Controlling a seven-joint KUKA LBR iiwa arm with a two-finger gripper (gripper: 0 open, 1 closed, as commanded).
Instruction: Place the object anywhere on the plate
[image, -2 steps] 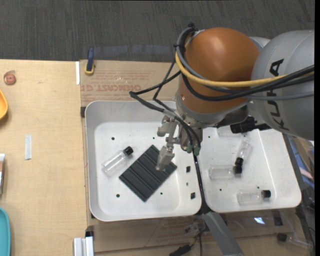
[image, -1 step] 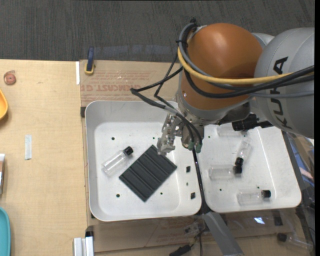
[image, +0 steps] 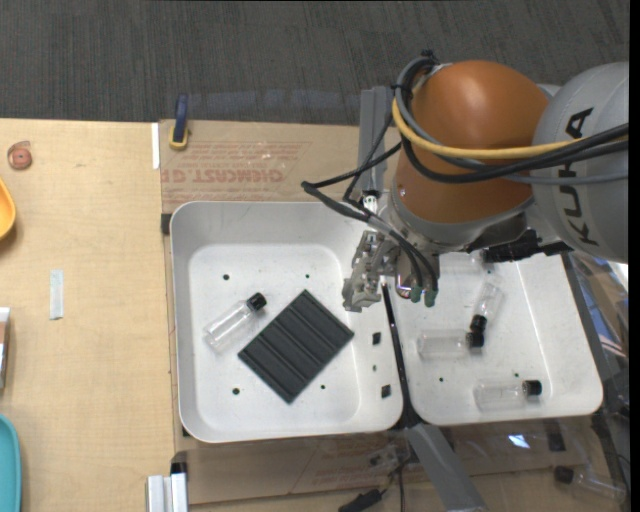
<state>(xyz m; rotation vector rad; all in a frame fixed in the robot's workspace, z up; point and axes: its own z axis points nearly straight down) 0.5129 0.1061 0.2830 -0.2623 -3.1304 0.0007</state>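
A dark ribbed square plate (image: 297, 345) lies flat in the left bin (image: 200, 250), turned like a diamond. Just to its left lies a clear vial with a black cap (image: 232, 318), apart from the plate. My gripper (image: 362, 285) hangs over the right edge of the left bin, near the wall between the two bins, above and to the right of the plate's top corner. The orange and grey wrist hides much of it. In the right bin (image: 580, 350) lie more clear vials: one near the middle (image: 478, 322), one beside it (image: 438, 346), and one at the front (image: 505, 393).
The arm's body covers the back of the right bin. A cardboard sheet (image: 250, 160) lies behind the left bin. A wooden bench top (image: 80, 300) stretches to the left with small items at its edge.
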